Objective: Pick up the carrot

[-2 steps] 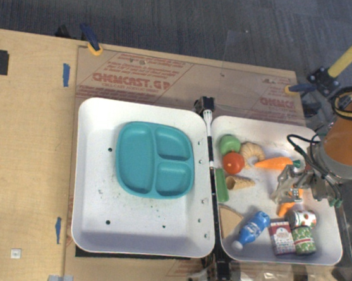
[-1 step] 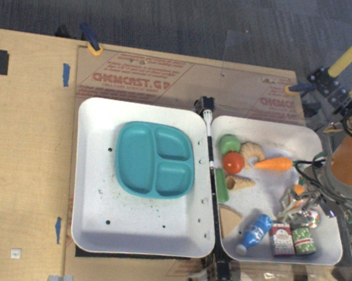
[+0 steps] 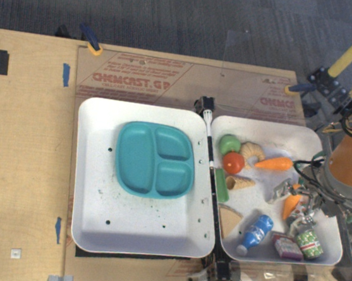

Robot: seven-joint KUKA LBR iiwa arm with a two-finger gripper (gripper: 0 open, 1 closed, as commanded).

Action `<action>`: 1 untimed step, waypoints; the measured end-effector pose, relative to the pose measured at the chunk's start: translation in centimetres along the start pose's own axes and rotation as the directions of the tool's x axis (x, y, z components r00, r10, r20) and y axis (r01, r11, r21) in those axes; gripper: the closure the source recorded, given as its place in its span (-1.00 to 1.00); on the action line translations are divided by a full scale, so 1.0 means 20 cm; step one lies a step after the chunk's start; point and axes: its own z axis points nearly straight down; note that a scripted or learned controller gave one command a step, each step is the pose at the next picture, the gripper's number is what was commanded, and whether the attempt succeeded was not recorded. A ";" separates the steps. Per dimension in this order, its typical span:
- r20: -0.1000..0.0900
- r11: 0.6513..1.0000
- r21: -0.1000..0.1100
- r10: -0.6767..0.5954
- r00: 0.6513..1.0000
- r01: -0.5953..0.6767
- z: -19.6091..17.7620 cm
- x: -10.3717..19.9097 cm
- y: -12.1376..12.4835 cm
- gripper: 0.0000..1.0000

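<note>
Jaws spread, low in the right bin (image 3: 272, 131) by its right wall, a small orange piece (image 3: 290, 205) between them, grip on it unclear. Carrot (image 3: 274, 163) flat on the bin floor, farther back and left, apart from the jaws, near a tomato (image 3: 233, 162). Blue bottle (image 3: 255, 233) at the near side. Teal divided plate (image 3: 156, 160) in the left bin (image 3: 89, 221)

left bin (image 3: 89, 177): you've got the divided plate (image 3: 156, 160) sitting in it, about mid-bin
right bin (image 3: 279, 131): carrot (image 3: 274, 163) toward the back, tomato (image 3: 233, 162) just left of it
front of right bin: bottle (image 3: 255, 233), with the gripper (image 3: 295, 205) to its right
</note>
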 end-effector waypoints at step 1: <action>-0.002 0.872 0.010 0.490 0.872 -0.490 0.01 -0.17 -0.12 -1.00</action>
